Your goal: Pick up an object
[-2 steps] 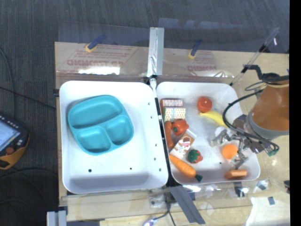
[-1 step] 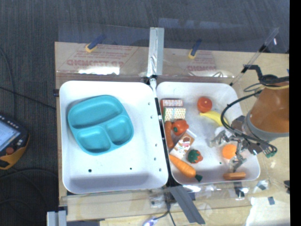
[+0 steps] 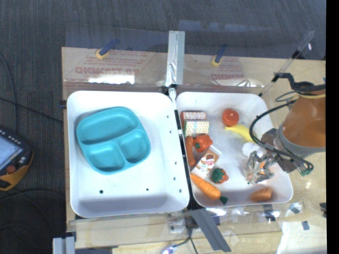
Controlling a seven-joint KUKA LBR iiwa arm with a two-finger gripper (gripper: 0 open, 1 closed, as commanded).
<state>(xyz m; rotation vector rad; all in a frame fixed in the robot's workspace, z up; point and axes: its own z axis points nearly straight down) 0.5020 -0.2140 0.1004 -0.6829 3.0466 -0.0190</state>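
The grey arm with its orange band (image 3: 307,121) is reaching in from the right edge and leaning down over the right bin (image 3: 249,98), its hand (image 3: 258,169) hanging low near that bin's right wall with black cables looping around the wrist. Whether the hand is apart or together cannot be told, as the metal parts are blurring together against the white floor. Just below the hand an orange object (image 3: 261,194) is lying by the bin's near rim. Up and to the left of the hand a tomato (image 3: 230,116) is sitting beside a banana (image 3: 239,132). Farther left of the hand a carrot (image 3: 205,186), a strawberry (image 3: 219,175), a small printed carton (image 3: 206,162), an orange pepper (image 3: 201,142) and a patterned box (image 3: 194,122) are clustering along the divider; their printing is too small to read. Well to the left, a teal divided tray (image 3: 112,137) is lying in the left bin (image 3: 90,200). Red lettering on the cardboard (image 3: 106,67) behind the bins is showing mirrored and unreadable.
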